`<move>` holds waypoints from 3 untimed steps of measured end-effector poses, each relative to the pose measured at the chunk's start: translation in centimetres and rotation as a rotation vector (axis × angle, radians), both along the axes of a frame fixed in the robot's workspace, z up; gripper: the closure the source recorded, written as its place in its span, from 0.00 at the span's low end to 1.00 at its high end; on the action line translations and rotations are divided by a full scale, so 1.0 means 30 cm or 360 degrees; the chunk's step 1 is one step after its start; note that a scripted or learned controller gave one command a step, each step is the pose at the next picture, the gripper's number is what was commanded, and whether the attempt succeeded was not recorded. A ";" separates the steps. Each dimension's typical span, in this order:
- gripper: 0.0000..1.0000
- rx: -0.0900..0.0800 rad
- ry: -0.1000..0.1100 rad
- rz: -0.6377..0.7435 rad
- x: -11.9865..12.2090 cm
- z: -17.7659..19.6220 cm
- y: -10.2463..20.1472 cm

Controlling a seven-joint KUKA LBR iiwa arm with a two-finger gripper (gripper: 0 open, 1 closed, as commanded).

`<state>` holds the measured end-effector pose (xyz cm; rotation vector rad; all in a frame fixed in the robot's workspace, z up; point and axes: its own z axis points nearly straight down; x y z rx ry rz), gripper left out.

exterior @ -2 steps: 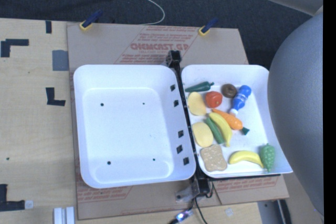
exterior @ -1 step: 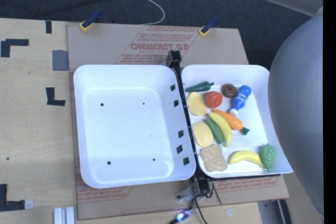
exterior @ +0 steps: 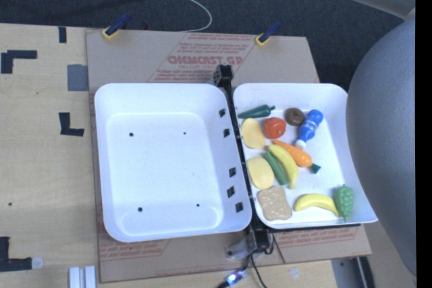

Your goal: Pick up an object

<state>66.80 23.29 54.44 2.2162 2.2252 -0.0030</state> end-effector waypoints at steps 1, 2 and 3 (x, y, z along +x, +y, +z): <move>1.00 -0.0008 0.0029 -0.0006 -0.129 -0.787 -0.002; 1.00 -0.0006 -0.0008 -0.0017 -0.180 -0.100 -0.017; 1.00 0.0000 -0.0022 -0.0014 -0.100 -0.018 -0.012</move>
